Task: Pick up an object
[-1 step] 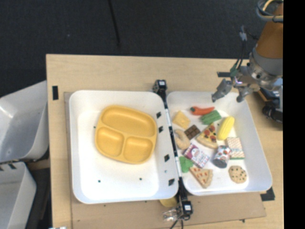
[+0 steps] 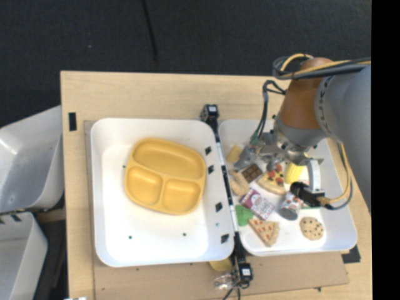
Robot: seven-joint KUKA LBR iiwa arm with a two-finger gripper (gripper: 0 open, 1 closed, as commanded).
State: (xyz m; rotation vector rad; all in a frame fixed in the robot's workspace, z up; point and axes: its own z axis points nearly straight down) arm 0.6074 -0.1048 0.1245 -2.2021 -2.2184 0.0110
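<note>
My gripper [image 2: 273, 162] hangs low over the middle of the right bin [image 2: 334, 233], under the orange wrist band. Right beneath it lies a heap of toy food: a brown chocolate piece [image 2: 251, 172], a small round pizza-like piece [image 2: 273, 180] and a yellow block [image 2: 296, 172]. Nearer the front lie a pink packet [image 2: 258, 203], a pizza slice [image 2: 267, 232], a cookie [image 2: 311, 228] and a green piece [image 2: 242, 215]. The wrist hides what is directly under the gripper.
The left bin [image 2: 112, 242] holds a yellow divided plate [image 2: 165, 175]. A row of black clips [image 2: 220, 186] runs along the divider between the bins. A cable [image 2: 334, 199] loops from the wrist over the right bin's right side. A yellowish piece [image 2: 234, 153] lies near the divider.
</note>
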